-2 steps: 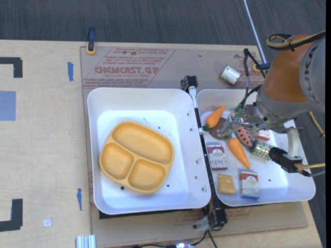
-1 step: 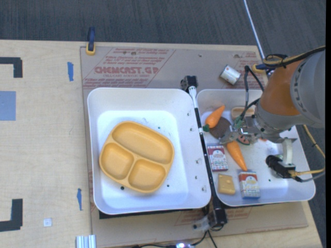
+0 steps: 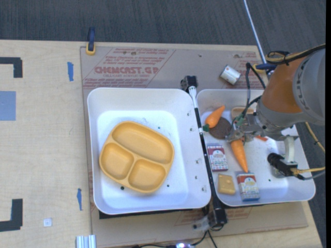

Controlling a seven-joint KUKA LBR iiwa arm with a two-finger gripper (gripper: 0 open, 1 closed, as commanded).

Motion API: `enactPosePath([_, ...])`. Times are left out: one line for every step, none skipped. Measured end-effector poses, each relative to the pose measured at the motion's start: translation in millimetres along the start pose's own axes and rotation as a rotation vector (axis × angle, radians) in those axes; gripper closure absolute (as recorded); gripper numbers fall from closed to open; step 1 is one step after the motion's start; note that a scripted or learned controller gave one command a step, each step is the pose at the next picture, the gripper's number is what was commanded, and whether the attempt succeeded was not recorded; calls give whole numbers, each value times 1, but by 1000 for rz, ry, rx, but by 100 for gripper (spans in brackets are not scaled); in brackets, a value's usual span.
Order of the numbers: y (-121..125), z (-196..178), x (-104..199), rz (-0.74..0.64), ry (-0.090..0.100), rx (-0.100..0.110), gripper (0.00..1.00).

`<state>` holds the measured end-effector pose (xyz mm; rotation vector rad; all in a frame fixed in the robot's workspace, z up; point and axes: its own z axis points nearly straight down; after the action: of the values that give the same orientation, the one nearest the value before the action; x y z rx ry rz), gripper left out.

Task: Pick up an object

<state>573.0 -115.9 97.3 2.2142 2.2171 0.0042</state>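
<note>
The right bin holds several small items. One orange carrot lies at its upper left beside a brown round piece. A second carrot lies lengthwise in the middle. My gripper is low in the bin, just above the upper end of this second carrot and right of the brown piece. Nothing is seen held in it. A red and white carton lies left of the carrot. Near the front edge are a yellow block and another carton.
The left bin holds a yellow divided plate. A small white box lies on the board behind the right bin. The grey and orange arm covers the right bin's back right part.
</note>
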Motion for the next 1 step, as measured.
enactPosePath([-22,-88,66,0,5,6,100])
